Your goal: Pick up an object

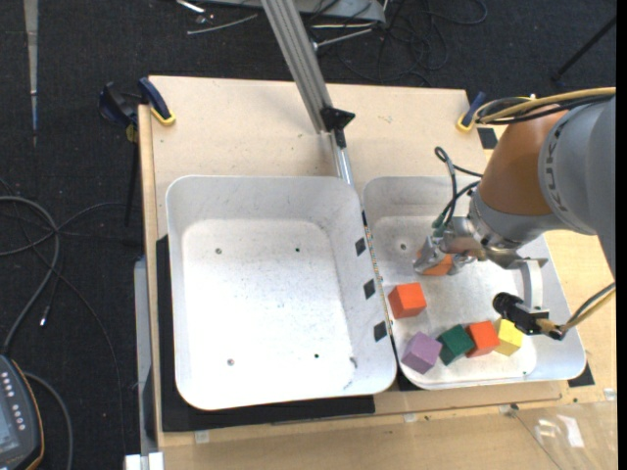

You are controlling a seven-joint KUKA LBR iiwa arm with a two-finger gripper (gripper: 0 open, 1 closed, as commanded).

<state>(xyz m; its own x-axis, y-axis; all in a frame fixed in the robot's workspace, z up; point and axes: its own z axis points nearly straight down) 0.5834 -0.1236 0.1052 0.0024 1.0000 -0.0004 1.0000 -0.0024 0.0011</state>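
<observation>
- Left bin [196, 213]: floor is left wide open, unobstructed across its whole span.
- Right bin [392, 199]: near end is crowded by a row of blocks: purple block [421, 352], green block [456, 344], orange block [483, 337], yellow block [509, 336], packed touching or nearly so; little side clearance is offered.
- Red-orange block [407, 300]: set apart from the row, free room on all sides.
- Far end of the right bin is overhung by the arm [534, 179] and gripper [438, 258].
- A slanted metal pole [299, 52] is seen crossing above the bench's far side, down to the bins' shared wall.
</observation>
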